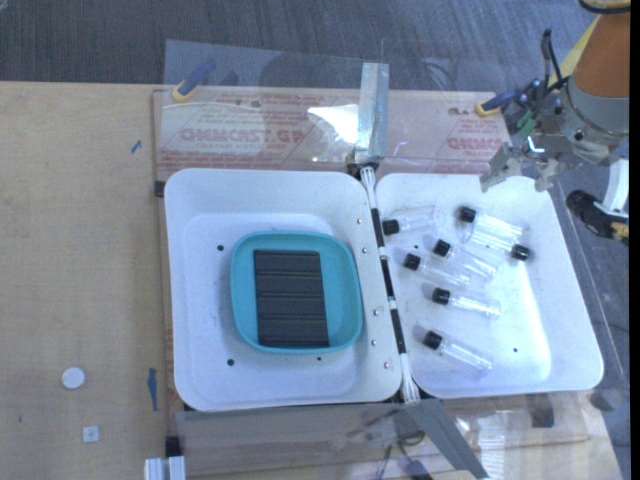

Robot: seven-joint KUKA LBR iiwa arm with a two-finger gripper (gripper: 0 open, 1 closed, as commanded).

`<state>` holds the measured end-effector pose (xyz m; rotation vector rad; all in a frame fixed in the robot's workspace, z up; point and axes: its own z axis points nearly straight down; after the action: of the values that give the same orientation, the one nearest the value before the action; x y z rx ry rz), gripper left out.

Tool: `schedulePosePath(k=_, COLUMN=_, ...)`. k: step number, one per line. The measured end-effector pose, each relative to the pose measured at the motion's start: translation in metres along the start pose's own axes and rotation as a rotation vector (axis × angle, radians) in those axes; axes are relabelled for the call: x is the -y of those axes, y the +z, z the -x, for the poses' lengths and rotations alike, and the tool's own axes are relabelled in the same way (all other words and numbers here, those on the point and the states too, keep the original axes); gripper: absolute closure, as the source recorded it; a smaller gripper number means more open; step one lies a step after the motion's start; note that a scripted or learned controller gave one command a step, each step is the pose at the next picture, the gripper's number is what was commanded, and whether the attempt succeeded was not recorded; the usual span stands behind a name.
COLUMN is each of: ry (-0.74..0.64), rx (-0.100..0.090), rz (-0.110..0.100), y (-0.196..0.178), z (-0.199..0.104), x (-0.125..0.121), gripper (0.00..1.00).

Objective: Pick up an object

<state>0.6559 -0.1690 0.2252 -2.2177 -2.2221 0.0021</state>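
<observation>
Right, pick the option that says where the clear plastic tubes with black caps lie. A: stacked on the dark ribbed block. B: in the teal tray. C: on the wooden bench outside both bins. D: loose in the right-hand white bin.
D: the clear plastic tubes with black caps lie scattered on the floor of the right-hand white bin.

My arm (606, 58) comes in from the upper right, its orange band above and to the right of my end effector (520, 171). Below the band sits the grey wrist, cluttered with cables and fittings. My end effector hangs at the wrist's lower left, its two pale fingers (499, 172) angled downward and spread apart, with nothing between them.
</observation>
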Motion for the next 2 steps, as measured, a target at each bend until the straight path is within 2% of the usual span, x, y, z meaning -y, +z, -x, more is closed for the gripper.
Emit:
schedulePosePath(k=1, ry=-0.038, rx=0.002, rz=0.004, y=0.120, z=-0.015, x=-0.010, gripper=0.00)
schedulePosePath(k=2, ry=-0.033, rx=0.000, rz=0.008, y=0.138, z=-0.008, x=0.023, gripper=0.00)
